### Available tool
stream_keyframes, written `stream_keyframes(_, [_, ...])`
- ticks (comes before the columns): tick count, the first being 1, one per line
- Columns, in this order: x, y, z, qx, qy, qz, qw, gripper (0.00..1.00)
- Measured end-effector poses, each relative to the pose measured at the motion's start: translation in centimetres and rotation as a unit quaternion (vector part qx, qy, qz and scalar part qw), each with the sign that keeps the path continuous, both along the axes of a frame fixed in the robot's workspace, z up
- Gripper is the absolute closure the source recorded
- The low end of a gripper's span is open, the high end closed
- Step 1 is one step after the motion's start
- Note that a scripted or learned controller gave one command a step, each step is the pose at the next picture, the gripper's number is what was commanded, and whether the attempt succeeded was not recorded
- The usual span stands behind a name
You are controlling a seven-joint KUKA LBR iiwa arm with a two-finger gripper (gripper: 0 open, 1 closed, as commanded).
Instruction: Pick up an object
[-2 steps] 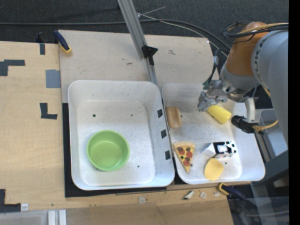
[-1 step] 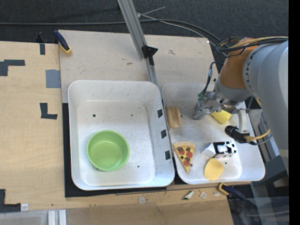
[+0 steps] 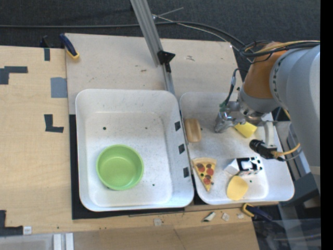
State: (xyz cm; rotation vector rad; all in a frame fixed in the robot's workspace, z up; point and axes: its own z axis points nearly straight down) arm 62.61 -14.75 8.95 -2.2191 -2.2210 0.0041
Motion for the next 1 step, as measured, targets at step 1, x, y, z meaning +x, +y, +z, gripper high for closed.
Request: stream_keyframes(1, [-0.03,0.05,0.93,0.0002,0.001,0.0,1.0,1.0])
